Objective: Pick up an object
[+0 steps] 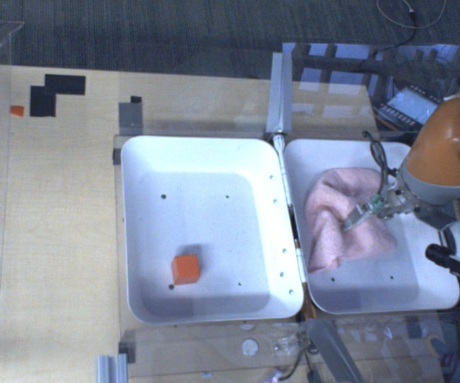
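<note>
Where the pale wooden bench [54, 238] spreads across the view, two shallow white plastic bins sit on it side by side, their inner rims nearly touching. The left bin [206, 166] is the wider one; the right bin [430, 290] is partly covered by the grey arm with its orange band [446, 146], which reaches in from the right edge. A crumpled pink cloth [334, 230] lies in the left half of the right bin, bunched against the wall nearest the other bin and reaching about to the bin's middle. The two-finger gripper [356, 219] sits low over this cloth, its tip touching or just above the folds — whether its fingers are spread or pressed together cannot be told from here, and nothing is seen between them. A small orange block [186, 269] rests alone on the floor of the left bin, towards its near-left corner, well apart from the arm. On the bench's far left lie black rectangular patches [54, 92] and, beside them, a tiny orange marker [17, 111].
</note>
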Controlling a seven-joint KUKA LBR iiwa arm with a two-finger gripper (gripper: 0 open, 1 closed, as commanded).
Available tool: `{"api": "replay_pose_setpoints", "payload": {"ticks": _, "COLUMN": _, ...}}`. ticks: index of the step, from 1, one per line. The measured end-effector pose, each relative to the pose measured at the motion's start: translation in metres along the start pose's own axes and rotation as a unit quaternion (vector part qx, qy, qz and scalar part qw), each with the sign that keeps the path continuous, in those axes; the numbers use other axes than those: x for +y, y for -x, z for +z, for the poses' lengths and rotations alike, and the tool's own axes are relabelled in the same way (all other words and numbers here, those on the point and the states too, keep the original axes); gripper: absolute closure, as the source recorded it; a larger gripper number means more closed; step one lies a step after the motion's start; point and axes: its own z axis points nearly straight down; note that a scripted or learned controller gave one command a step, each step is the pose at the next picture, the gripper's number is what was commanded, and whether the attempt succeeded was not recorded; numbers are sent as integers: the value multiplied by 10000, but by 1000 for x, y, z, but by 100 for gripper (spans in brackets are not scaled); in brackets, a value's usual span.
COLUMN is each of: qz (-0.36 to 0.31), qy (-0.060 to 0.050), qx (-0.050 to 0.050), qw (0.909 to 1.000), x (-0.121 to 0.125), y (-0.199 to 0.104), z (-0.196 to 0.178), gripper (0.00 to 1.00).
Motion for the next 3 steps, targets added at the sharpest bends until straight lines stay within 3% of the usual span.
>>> {"api": "replay_pose_setpoints", "payload": {"ticks": 1, "qz": 243, "qy": 14, "qx": -5, "qw": 9997, "x": 3, "y": -31, "z": 0, "gripper": 0}}
{"api": "replay_pose_setpoints", "payload": {"ticks": 2, "qz": 370, "qy": 0, "qx": 4, "qw": 9993, "x": 81, "y": -32, "z": 2, "gripper": 0}}
{"api": "replay_pose_setpoints", "payload": {"ticks": 3, "qz": -104, "qy": 5, "qx": -2, "qw": 9999, "x": 16, "y": -46, "z": 0, "gripper": 0}}
